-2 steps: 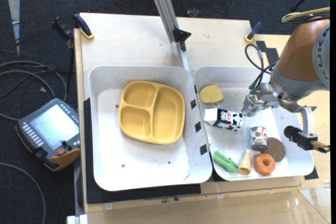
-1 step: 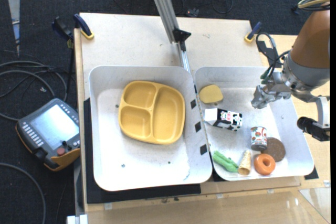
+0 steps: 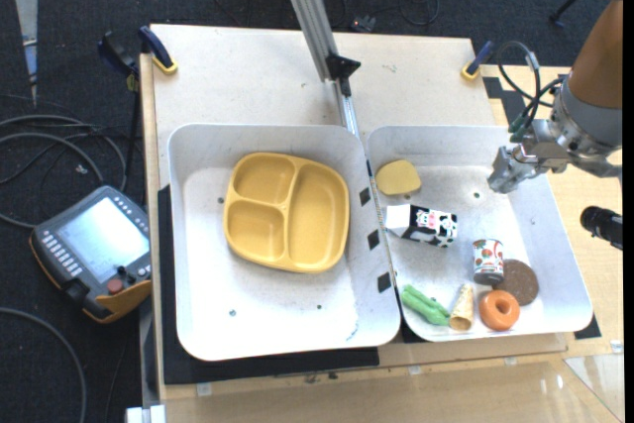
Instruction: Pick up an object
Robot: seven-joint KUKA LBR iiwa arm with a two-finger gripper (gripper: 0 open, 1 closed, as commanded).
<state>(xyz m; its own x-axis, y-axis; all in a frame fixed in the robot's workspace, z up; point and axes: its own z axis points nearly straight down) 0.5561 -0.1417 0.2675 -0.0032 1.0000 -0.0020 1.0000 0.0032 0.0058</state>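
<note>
- Gripper (image 3: pixel 503 171): hangs over the right bin's (image 3: pixel 555 213) upper right part; whether its jaws are apart or together cannot be told.
- Candidate objects: yellow disc (image 3: pixel 398 177), cow carton (image 3: pixel 425 225), can (image 3: pixel 487 260), brown cookie (image 3: pixel 519 281), donut (image 3: pixel 499 310), cone (image 3: pixel 463 306), green pod (image 3: pixel 424 304).
- Risk: the can, cookie and donut crowd together, so a descent there may nudge neighbours or close on two.
- Room: bare floor lies under the gripper; the disc sits near the dividing wall. The left bin (image 3: pixel 193 213) holds a yellow tray (image 3: pixel 287 211).
</note>
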